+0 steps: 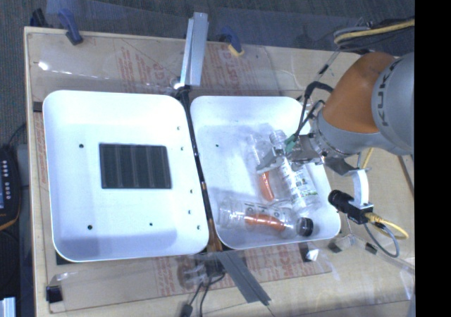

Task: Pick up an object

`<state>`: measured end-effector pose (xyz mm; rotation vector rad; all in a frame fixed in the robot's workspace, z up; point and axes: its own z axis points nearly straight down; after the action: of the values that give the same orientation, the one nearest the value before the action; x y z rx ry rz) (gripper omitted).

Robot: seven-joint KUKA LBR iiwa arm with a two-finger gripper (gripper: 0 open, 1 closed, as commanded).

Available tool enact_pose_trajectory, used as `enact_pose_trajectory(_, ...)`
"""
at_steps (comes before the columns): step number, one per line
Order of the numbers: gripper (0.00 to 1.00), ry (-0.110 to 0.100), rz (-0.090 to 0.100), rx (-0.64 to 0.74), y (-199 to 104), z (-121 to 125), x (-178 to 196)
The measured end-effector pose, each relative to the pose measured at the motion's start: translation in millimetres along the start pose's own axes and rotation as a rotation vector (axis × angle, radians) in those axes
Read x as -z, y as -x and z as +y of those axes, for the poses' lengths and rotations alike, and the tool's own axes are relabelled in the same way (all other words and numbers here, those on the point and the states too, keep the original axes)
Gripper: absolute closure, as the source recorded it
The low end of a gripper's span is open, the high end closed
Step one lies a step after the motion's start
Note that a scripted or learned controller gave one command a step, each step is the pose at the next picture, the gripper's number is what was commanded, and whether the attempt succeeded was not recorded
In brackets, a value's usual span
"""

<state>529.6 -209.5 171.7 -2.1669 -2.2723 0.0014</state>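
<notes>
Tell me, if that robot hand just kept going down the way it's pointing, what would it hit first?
Probably the clear plastic bottle lying in the right bin, straight under the hand. Depth is hard to judge from above, so it may already be touching it.

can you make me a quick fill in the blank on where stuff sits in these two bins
1. The dark ribbed rectangle lies in the ______ bin of the camera view.
2. The clear plastic items with orange parts lie in the ______ bin.
3. The band above the arm's wrist is coloured ______.
4. The small black round object sits near the right bin's ______ right corner.

Missing words: left; right; orange; lower
</notes>
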Motion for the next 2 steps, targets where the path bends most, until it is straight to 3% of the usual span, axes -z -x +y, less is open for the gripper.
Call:
enact_pose_trajectory(1,0.00,0.001,0.004,0.009,-3.2,12.7,-80.0)
enact_pose_trajectory(2,1.00,-0.002,0.005,0.013,-4.1,12.7,-70.5)
